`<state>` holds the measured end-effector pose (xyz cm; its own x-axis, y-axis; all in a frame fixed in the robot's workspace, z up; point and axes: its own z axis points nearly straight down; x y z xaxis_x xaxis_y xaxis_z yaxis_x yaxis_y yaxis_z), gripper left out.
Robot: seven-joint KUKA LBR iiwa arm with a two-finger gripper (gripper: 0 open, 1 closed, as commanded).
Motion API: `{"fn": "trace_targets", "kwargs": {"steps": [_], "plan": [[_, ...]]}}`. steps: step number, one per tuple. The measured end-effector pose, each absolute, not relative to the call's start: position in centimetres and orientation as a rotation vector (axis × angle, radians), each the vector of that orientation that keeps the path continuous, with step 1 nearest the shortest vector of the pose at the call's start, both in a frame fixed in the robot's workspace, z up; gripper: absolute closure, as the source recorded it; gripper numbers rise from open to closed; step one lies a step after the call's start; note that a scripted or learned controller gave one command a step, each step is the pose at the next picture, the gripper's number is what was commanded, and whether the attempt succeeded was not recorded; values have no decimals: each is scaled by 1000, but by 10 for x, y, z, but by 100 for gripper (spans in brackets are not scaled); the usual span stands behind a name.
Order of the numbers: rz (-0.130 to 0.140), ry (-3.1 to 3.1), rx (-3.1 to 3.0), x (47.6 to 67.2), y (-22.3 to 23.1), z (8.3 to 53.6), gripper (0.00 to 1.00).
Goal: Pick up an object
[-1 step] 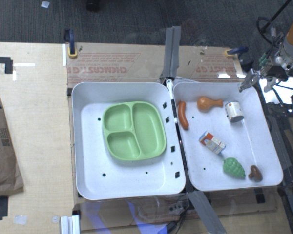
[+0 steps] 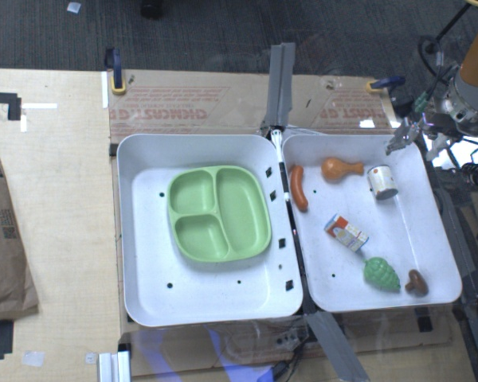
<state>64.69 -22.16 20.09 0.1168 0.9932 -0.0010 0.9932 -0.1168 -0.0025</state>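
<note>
Waiting at about 2 o'clock, the gripper (image 2: 405,136) hangs over the top right corner of the right bin (image 2: 440,213), and nobody can tell from here how its fingers are set. Nothing is picked up yet, so this looks like the start of the reach. The closest thing to grab is the silver can (image 2: 382,181) at 5 o'clock from the gripper, so it probably needs to move over the can and go down.

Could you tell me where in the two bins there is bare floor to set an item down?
Left bin: a bare strip along its near edge, below the green divided plate. Right bin: bare floor at the near-left corner, left of the green ridged object. Crowded: its far end, with sausage, orange drumstick and can.
</note>
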Motion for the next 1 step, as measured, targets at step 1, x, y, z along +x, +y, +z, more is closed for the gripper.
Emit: {"fn": "trace_targets", "kwargs": {"steps": [1], "plan": [[1, -1911, -2484, 654, -206, 99, 0]]}}
